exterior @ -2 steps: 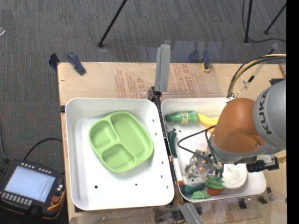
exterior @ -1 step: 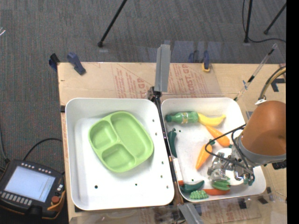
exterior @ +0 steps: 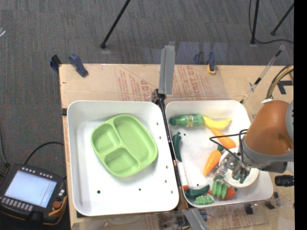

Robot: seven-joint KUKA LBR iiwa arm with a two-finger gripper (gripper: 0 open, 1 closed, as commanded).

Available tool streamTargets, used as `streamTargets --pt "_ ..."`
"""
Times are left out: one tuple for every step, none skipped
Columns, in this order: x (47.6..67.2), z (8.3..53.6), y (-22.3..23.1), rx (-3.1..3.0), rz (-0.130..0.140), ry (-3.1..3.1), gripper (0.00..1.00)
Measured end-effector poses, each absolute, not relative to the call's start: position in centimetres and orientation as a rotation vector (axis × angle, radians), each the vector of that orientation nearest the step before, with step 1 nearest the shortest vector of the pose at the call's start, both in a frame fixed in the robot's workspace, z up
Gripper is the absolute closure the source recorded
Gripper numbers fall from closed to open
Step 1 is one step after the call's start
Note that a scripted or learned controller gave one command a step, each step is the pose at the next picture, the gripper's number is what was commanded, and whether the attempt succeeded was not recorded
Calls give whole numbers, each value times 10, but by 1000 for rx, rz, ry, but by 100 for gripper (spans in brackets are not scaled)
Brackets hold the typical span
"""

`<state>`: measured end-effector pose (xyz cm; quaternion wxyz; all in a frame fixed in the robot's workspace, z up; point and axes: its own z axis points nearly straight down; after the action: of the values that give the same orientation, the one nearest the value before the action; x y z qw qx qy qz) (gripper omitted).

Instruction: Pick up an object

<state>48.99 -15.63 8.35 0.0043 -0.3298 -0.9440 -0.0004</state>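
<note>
The right bin [exterior: 240, 108] holds several toy foods. A green bottle [exterior: 188, 120] and a yellow banana [exterior: 217, 123] lie along its far wall. An orange carrot [exterior: 211, 162] lies in the middle, with a second orange piece [exterior: 226, 141] just beyond it. A dark green vegetable [exterior: 177, 145] rests against the left wall. Green pieces [exterior: 218, 189], a dark green one [exterior: 197, 191] and a red-orange one [exterior: 231, 193] crowd the near edge. My gripper [exterior: 231, 169] hangs low over the bin's near right part, just right of the carrot and above the green pieces.
The left bin [exterior: 76, 143] holds a light green divided plate [exterior: 123, 145]. A grey post [exterior: 167, 73] rises behind the gap between the bins. A teach pendant [exterior: 31, 190] lies on the floor at the lower left. Tripod legs stand beyond the bench.
</note>
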Motion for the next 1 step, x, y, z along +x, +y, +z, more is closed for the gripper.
streamTargets --pt "490 83 -156 -1032 -2 -2957 0"
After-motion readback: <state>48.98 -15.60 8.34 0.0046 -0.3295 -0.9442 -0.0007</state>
